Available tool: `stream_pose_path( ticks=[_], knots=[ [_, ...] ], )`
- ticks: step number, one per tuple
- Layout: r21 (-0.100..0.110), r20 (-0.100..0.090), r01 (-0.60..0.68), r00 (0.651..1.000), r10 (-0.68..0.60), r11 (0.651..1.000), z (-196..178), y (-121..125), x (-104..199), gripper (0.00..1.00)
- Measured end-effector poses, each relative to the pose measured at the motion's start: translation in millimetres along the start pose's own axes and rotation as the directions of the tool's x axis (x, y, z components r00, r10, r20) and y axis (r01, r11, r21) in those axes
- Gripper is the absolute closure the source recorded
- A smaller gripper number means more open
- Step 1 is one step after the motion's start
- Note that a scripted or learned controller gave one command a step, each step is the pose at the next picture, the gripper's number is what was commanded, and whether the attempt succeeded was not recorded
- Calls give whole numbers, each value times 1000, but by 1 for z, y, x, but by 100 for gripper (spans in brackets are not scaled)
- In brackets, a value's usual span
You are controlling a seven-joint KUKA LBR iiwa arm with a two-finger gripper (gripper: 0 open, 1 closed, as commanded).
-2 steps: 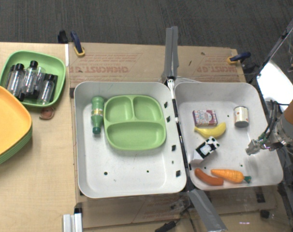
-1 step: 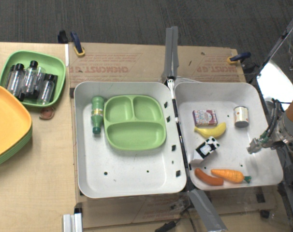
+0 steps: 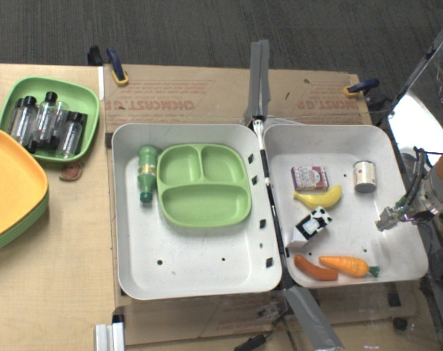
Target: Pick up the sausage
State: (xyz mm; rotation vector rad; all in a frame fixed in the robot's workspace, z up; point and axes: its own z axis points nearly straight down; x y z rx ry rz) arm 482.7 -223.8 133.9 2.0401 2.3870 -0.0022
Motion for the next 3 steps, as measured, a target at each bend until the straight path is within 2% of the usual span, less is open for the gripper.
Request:
stream_pose_path(
  ticks=[1,2,3],
  knots=[
    [4,-3,-244,970,244,970,43,-5,3,100],
    [6,-3,-242,970,242,970,35,-5,3,100],
    [3,0,-393,919,393,919,24,82,7,100]
  ],
)
